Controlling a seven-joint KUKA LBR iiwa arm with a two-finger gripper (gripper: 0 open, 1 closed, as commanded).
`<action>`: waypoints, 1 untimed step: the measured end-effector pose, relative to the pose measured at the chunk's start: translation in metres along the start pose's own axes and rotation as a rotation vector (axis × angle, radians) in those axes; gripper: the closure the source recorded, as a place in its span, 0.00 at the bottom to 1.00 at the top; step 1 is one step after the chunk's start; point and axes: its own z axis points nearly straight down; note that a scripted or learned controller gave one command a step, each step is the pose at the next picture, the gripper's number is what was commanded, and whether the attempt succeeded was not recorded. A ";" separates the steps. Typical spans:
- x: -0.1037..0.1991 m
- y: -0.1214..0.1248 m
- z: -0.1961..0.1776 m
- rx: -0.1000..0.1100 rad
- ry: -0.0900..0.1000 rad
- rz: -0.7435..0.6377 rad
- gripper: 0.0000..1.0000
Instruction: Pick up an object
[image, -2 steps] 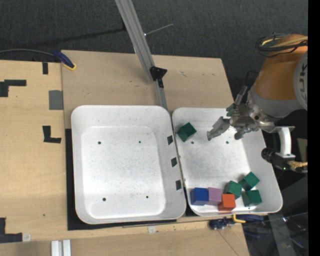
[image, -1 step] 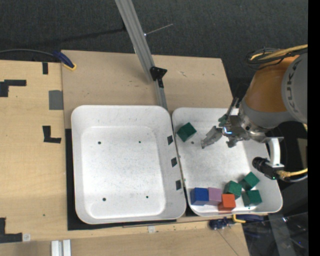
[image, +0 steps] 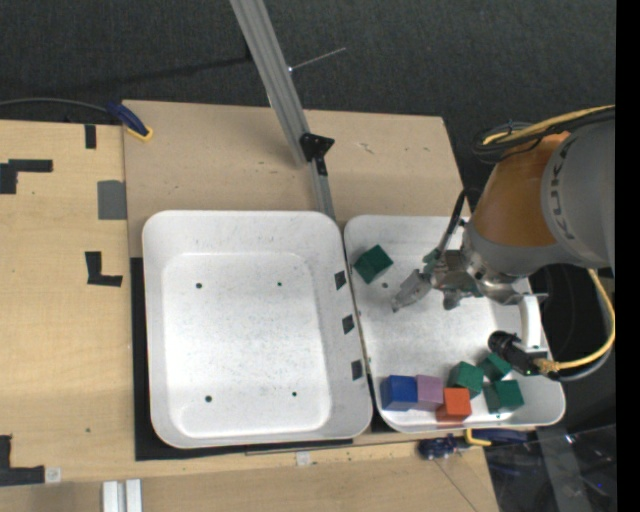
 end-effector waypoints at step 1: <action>0.001 0.001 -0.012 -0.003 0.001 -0.002 1.00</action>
